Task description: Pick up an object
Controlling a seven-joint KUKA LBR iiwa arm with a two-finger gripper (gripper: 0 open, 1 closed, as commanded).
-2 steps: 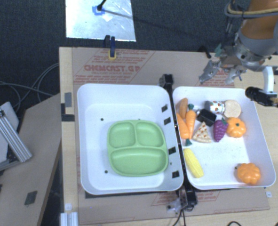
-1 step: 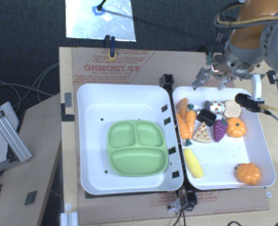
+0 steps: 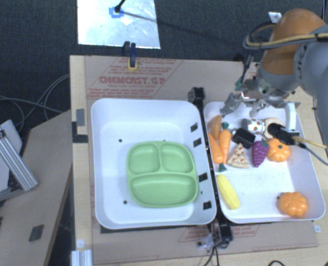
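Note:
My gripper (image 3: 262, 131) hangs over the back of the right bin (image 3: 263, 201), open, its black fingertips (image 3: 244, 136) spread to either side of a small white and red object (image 3: 256, 126). Nothing is clamped between them. Just in front lie purple grapes (image 3: 259, 152), a small orange pumpkin (image 3: 278, 150) and a tan wedge (image 3: 238, 157). Two carrots (image 3: 223, 143) lie along the bin's left wall. A corn cob (image 3: 227, 191) and an orange fruit (image 3: 293, 203) sit near the front.
The left bin (image 3: 114, 126) holds a green divided plate (image 3: 164, 173). A black divider (image 3: 203, 143) runs between the bins. The grey arm with its orange band (image 3: 294, 35) looms over the right bin's back corner. A thin yellow stick (image 3: 313, 144) lies at the right rim.

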